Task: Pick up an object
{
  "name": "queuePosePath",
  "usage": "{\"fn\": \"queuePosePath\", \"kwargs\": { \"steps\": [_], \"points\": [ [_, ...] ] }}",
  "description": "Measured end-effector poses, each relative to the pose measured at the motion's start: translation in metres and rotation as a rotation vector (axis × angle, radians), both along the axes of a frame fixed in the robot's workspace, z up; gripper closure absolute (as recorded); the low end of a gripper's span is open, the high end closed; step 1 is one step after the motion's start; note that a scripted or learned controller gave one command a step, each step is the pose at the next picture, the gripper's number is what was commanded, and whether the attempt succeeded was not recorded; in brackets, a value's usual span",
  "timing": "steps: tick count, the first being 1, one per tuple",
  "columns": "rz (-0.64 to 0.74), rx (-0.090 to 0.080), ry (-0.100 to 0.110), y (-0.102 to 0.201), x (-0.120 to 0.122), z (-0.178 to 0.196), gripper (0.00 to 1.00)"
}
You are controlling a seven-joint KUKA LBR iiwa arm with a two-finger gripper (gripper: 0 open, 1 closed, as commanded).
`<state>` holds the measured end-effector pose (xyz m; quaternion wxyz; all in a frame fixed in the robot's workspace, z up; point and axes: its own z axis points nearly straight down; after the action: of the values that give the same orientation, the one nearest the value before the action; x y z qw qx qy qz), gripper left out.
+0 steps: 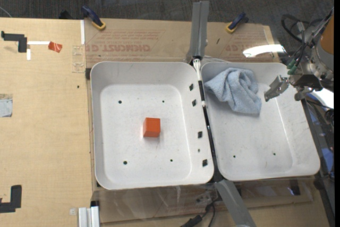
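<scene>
A: Finger state?
B: Gripper (287, 89) fingers spread, holding nothing, above the right bin (276, 159), beside the blue cloth (236, 90).
A: Writing? Contents?
B: Cardboard (133, 42) reads "CHEMCRST". Orange block (152, 127) in the left bin (106, 114).

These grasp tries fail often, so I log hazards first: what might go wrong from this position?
1. The gripper sits over the right bin's far right edge, beside the crumpled blue cloth; a soft, bunched cloth may let the fingers pinch just a fold that slips out.
2. The orange cube lies in the left bin, across the divider; reaching it low risks clipping that raised wall.
</scene>
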<state>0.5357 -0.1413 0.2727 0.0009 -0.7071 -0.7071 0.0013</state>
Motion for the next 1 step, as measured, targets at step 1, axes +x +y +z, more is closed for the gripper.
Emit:
{"fn": "queuePosePath", "kwargs": {
  "steps": [1],
  "points": [
    [0.243,0.002,-0.001,-0.0083,0.0045,-0.1437,0.0]
  ]
}}
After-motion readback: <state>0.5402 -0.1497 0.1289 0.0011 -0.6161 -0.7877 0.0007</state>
